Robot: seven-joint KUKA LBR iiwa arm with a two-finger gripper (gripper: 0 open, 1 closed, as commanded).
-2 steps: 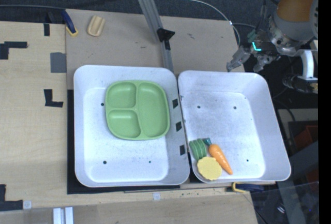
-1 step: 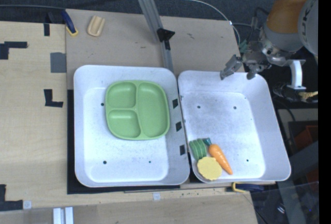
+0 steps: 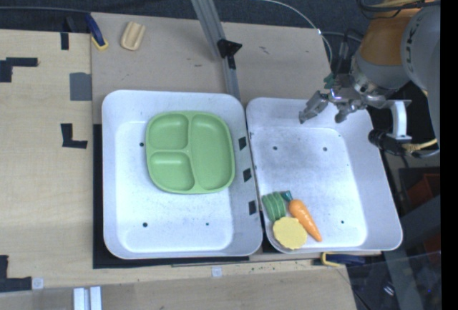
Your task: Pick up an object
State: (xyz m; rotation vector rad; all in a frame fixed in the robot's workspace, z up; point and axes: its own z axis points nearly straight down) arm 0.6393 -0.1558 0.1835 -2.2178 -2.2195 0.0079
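I am seeing the gripper (image 3: 325, 113) hovering over the far edge of the right bin (image 3: 372, 180), its fingers (image 3: 309, 112) standing apart and gripping nothing. The carrot (image 3: 305, 220), yellow piece (image 3: 289, 233) and green piece (image 3: 274, 204) are lying together in that bin's near-left corner, well apart from the gripper. The green divided plate (image 3: 190, 152) is sitting in the left bin (image 3: 125, 230).

One fixed overhead camera, slanted down, both bins (image 3: 107, 158)

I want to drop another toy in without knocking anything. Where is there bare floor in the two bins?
Right bin: bare from under the gripper down to the carrot, yellow piece and green piece, crowded in its near-left corner. Left bin: bare strip below the green plate.
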